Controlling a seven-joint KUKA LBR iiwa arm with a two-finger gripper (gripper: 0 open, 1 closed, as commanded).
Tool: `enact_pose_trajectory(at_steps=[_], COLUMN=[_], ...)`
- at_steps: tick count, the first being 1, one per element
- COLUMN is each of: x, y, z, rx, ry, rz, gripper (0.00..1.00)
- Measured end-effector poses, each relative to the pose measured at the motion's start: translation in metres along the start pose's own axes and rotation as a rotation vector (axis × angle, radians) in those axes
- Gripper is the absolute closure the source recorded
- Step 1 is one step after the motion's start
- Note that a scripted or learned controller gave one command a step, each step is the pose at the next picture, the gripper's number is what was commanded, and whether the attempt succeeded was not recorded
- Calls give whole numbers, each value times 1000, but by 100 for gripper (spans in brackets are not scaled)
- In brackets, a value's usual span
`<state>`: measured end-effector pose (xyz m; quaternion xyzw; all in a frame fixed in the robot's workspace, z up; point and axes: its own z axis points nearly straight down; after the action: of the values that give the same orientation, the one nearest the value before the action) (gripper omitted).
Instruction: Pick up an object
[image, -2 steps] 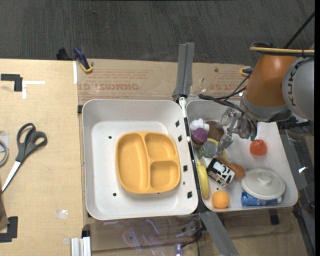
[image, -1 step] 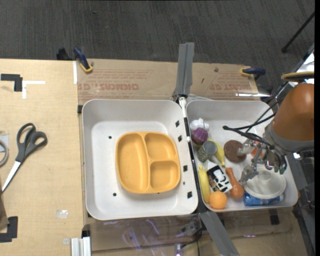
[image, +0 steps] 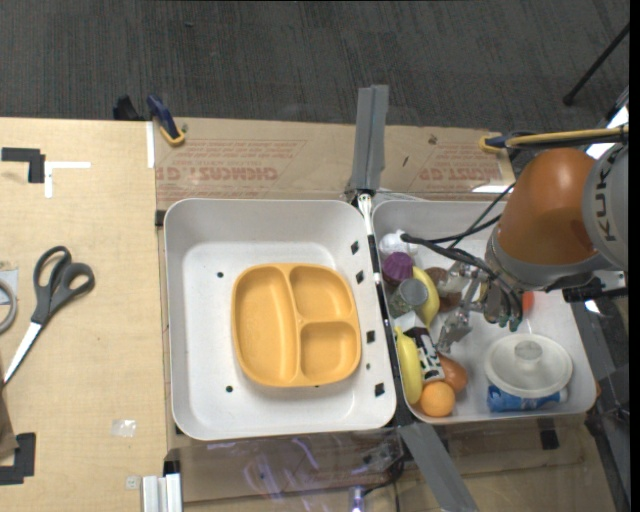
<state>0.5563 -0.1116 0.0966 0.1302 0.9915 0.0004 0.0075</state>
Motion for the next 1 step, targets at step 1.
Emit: enact_pose_trajectory(at_steps=[1], x=[-12], y=[4], z=[0], rx=[2], ry=[2], rz=[49], gripper=[0])
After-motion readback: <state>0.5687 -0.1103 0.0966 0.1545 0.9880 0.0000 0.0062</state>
